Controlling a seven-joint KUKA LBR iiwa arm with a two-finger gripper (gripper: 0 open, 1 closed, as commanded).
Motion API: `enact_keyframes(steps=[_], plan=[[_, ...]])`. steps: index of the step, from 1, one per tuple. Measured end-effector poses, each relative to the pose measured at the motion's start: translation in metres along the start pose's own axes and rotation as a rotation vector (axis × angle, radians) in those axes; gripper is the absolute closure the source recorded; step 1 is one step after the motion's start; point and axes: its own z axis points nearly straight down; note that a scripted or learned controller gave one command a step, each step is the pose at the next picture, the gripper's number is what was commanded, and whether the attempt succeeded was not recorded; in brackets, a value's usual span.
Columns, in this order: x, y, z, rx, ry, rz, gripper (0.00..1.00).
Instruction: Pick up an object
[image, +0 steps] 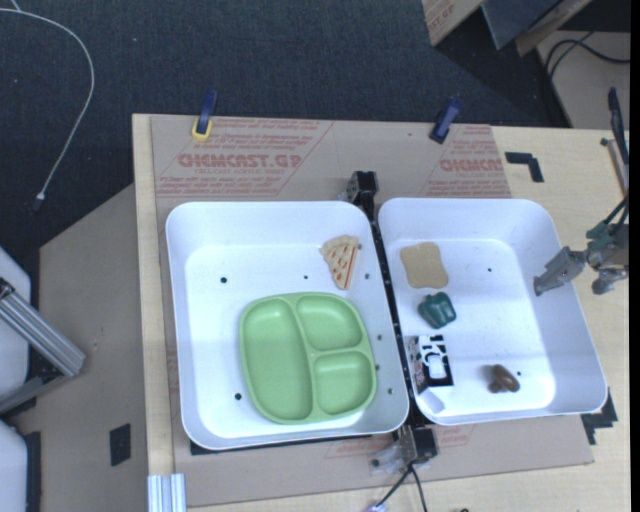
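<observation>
Clearly nothing is picked yet: the gripper (572, 270) hangs at the right bin's (560, 330) right rim, well apart from its contents, and whether the fingers are wide or narrow I cannot tell. Candidates lie toward that bin's left and front: tan slice (424, 264), green piece (437, 309), brown lump (503, 379). Next comes choosing one and descending over it.

Two shallow white bins (200, 300) look like smooth, faintly glossy plastic; the green divided plastic tray (305, 356) is matt; the brown printed cardboard tabletop (160, 160) is matt.
</observation>
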Motion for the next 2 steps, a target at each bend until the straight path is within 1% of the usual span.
enact_keyframes(steps=[1,2], plan=[[0.000,0.002,-0.004,-0.008,-0.002,-0.002,0.00],[0.010,-0.001,0.046,-0.008,-0.002,-0.002,0.00]])
